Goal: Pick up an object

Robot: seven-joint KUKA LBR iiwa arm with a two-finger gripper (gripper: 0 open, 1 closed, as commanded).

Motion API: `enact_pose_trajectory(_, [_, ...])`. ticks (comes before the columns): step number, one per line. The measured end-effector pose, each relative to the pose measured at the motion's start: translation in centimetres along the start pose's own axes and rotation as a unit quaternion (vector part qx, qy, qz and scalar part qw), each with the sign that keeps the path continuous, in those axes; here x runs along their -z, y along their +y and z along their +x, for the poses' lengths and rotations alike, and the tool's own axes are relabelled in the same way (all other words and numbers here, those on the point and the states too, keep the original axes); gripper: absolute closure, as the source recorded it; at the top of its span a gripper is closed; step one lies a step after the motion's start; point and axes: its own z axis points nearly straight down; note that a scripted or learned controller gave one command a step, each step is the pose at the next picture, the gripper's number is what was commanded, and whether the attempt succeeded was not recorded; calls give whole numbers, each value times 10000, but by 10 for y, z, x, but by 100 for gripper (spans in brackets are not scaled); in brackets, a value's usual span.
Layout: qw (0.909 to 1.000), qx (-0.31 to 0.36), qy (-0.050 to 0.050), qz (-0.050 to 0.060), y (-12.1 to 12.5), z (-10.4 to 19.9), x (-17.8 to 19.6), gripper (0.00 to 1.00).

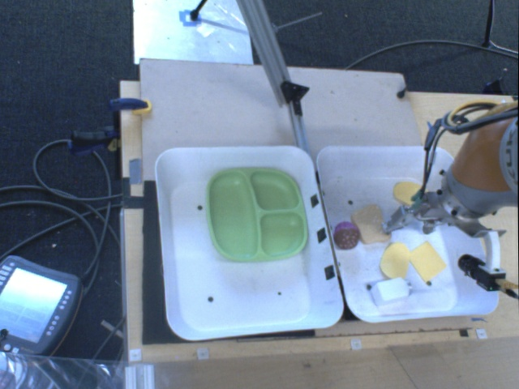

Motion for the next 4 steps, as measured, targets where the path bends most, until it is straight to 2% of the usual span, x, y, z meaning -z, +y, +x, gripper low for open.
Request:
enact_pose_trajectory(1, [10000, 3, -8, -28, 2, 0, 12, 100])
enact_pose_trajectory(3, [10000, 30, -10, -23, 3, 1, 101, 100])
enact_pose_trajectory(4, [10000, 29, -5, -10, 5, 1, 121, 100])
